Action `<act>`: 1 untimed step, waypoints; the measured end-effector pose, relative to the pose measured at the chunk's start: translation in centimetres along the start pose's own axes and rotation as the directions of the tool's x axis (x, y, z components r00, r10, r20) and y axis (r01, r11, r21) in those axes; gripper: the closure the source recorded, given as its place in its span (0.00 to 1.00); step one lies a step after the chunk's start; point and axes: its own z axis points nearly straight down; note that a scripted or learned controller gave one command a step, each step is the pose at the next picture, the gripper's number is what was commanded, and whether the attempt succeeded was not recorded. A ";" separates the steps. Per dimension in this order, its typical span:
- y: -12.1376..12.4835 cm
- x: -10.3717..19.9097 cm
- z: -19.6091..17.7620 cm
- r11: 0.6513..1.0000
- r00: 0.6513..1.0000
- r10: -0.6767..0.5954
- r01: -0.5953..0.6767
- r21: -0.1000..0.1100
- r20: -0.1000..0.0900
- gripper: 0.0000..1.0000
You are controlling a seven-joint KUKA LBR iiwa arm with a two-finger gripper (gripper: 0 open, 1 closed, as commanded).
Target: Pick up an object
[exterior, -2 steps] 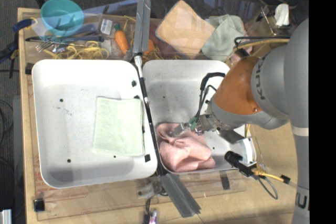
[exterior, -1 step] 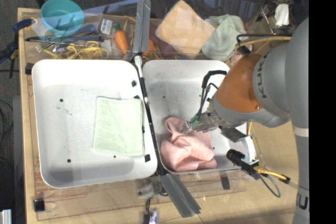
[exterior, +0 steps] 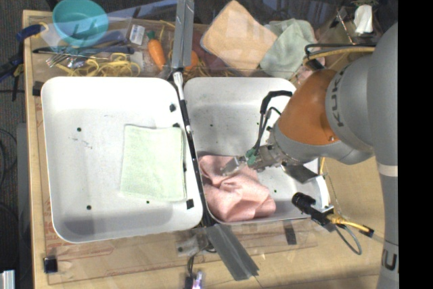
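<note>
The gripper [exterior: 242,164] is low over the crumpled pink cloth [exterior: 233,194] in the right bin [exterior: 223,101], angled for a pinch; its finger state I cannot tell.

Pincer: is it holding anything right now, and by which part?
Cannot be told: the pincer sits at the pink cloth's upper edge, but no grip shows.

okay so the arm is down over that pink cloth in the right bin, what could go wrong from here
The gripper sits at the upper edge of the crumpled pink cloth, so it may catch just a fold and the cloth could slip free on lifting. The cloth also lies against the right bin's near wall, beside the divider; a lift could drag it over the rim toward the left bin holding the green towel.
</note>
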 end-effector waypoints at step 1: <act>8.7 1.2 1.1 1.000 1.000 0.000 0.000 0.002 -0.001 0.00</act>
